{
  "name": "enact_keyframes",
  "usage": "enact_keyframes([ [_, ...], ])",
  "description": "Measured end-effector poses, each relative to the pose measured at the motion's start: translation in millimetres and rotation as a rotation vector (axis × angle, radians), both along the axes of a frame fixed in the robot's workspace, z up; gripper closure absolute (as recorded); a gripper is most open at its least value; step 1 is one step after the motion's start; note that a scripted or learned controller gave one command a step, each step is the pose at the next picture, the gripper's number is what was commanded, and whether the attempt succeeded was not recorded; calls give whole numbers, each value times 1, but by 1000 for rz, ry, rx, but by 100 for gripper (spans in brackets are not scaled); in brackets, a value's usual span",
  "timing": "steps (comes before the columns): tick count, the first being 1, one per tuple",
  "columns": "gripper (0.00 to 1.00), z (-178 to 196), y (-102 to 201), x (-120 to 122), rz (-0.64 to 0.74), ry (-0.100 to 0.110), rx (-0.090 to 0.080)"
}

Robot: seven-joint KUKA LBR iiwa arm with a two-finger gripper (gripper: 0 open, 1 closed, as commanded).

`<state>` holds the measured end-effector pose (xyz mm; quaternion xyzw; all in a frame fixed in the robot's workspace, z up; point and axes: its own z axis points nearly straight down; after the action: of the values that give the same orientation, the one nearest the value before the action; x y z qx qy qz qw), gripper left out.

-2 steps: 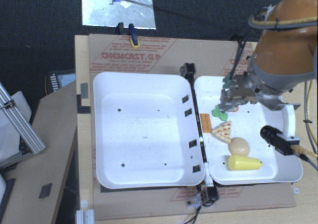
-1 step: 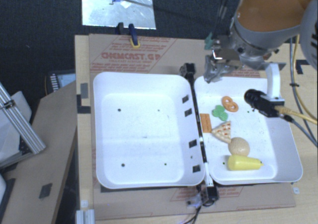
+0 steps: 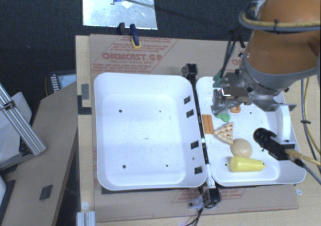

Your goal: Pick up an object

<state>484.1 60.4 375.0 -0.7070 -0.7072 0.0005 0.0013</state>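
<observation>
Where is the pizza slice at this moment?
In the camera view, the pizza slice lies in the right bin near its left wall, just below the gripper in the picture and beside the beige ball.

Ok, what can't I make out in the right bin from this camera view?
Green object: mostly covered by the gripper, shape unclear.
Red object: just a sliver shows beside the gripper.
Right bin, far corner: hidden behind the arm.

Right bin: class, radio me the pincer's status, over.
Status: pincer over green piece, right bin. Loose nearby: pizza slice, beige ball, yellow piece. Over.
</observation>
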Motion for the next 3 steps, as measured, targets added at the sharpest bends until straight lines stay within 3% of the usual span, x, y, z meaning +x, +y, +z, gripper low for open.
enact_keyframes([
  [1, 100, -6, 31, 24, 6, -5, -1],
  [2, 100, 92, 83, 8, 10, -13, 4],
  [3, 100, 12, 148, 5, 10, 3, -2],
])
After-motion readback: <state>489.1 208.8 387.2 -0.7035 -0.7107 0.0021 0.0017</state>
